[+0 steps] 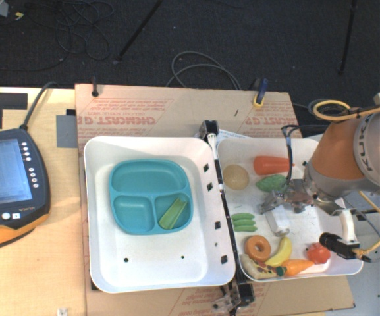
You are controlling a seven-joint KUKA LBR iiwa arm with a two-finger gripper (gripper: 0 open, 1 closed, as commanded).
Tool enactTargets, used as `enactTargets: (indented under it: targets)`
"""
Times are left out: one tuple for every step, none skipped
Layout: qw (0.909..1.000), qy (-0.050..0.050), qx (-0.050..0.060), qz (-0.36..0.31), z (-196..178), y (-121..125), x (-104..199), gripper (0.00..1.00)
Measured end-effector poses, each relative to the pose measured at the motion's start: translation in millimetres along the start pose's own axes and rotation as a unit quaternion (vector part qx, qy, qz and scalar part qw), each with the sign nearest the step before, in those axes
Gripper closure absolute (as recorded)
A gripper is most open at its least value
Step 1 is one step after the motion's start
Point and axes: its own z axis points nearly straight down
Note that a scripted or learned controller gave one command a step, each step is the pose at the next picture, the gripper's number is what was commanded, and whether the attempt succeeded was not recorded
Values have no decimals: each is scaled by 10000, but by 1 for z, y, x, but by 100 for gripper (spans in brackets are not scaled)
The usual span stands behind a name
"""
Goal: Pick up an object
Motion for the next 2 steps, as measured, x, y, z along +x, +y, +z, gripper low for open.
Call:
enactTargets:
  targets:
    - [10000,21,27,31,0,-80,38,0]
    - [10000,11,20,9,0,-77,82,0]
